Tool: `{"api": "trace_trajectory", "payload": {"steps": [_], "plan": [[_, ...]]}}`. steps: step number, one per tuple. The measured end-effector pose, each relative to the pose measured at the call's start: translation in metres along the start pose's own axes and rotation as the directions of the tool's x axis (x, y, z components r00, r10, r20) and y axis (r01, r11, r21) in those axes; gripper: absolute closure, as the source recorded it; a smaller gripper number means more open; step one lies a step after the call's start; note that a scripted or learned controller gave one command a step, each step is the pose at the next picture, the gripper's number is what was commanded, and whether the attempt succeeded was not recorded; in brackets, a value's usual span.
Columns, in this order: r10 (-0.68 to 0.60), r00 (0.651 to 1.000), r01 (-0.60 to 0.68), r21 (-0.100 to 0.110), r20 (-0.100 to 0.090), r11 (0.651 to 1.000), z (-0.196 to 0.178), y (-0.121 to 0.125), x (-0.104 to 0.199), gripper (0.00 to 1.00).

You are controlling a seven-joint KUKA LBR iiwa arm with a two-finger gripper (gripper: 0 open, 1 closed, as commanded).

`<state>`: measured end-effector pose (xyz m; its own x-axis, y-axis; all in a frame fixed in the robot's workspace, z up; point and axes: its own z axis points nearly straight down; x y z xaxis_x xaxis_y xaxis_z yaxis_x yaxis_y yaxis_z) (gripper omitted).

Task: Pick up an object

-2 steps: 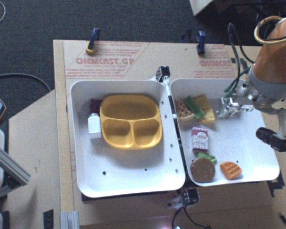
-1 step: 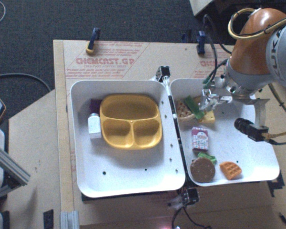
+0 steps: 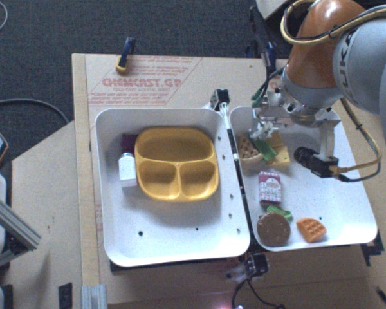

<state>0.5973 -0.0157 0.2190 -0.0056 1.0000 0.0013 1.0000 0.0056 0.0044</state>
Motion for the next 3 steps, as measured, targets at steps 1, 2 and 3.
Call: {"api": "trace_trajectory", "payload": {"steps": [1,2,3], "plan": [[0.001,1.0,-0.001,-0.001,0.001,1.0,-0.004,0.029,0.032,1.0],[0.003,1.0,-0.003,0.0,0.001,1.0,-0.001,0.055,0.046,1.0],[0.005,1.0,-0.005,0.007,0.002,1.0,0.002,0.049,0.049,1.0]]}}
